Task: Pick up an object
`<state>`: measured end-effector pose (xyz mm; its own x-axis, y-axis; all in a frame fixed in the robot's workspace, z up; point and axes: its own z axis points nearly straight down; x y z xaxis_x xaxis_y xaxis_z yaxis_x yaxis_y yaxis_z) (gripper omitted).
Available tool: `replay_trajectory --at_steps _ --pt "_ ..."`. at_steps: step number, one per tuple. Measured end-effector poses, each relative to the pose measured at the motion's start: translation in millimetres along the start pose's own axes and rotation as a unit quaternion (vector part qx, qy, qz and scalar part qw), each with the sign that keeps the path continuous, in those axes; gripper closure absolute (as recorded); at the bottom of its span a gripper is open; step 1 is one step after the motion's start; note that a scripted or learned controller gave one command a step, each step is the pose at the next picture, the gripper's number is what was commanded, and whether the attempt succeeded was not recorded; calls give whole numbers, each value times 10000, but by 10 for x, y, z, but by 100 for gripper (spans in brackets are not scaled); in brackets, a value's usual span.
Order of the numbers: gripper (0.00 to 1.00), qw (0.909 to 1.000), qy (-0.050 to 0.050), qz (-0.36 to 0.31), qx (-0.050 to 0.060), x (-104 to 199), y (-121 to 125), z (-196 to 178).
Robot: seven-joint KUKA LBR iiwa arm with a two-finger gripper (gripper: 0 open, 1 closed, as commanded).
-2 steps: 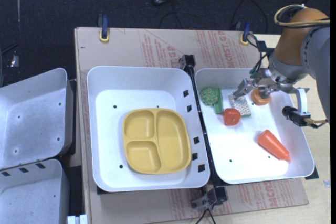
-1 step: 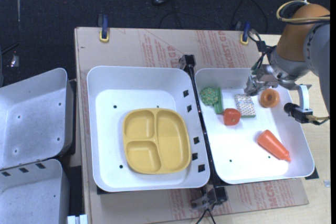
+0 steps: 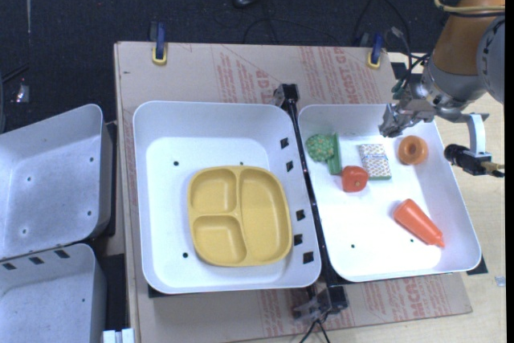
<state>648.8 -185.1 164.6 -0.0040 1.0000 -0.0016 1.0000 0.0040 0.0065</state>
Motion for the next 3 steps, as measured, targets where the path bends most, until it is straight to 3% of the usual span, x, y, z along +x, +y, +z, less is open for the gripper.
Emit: replay_trajectory --at_steps 1,3 --pt "100 10000 -6 2 -9 -3 22 -544" --pt "100 10000 20 -22 24 1086 101 -606"
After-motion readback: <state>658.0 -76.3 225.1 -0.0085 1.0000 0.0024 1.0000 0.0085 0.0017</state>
